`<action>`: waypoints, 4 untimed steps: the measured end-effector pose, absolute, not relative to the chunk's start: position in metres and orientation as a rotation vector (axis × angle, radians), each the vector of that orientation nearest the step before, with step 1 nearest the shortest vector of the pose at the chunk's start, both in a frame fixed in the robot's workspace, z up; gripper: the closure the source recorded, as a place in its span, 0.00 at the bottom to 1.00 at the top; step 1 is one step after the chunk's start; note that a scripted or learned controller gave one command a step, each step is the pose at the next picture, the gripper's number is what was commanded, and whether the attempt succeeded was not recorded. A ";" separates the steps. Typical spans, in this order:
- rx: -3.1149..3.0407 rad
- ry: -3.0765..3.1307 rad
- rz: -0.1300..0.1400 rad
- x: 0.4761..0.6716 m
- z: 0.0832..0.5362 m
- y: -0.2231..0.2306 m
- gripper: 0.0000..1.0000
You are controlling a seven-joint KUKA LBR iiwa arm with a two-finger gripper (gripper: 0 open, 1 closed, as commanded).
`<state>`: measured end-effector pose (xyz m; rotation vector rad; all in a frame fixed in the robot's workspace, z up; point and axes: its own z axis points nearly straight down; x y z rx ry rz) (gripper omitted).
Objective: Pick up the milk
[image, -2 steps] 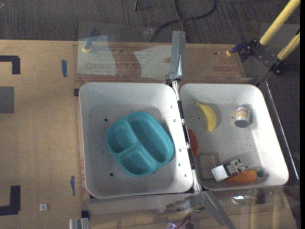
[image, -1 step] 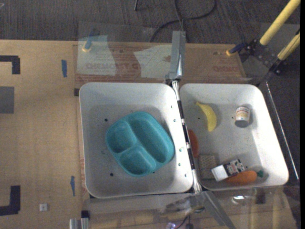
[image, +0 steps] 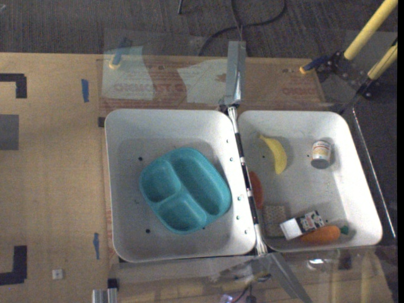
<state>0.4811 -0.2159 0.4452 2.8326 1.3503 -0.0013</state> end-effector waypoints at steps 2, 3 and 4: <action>3.057 0.734 -0.005 0.487 0.435 -0.212 1.00; 3.109 0.474 -0.006 0.492 0.429 -0.204 1.00; 3.097 0.526 -0.001 0.480 0.435 -0.223 1.00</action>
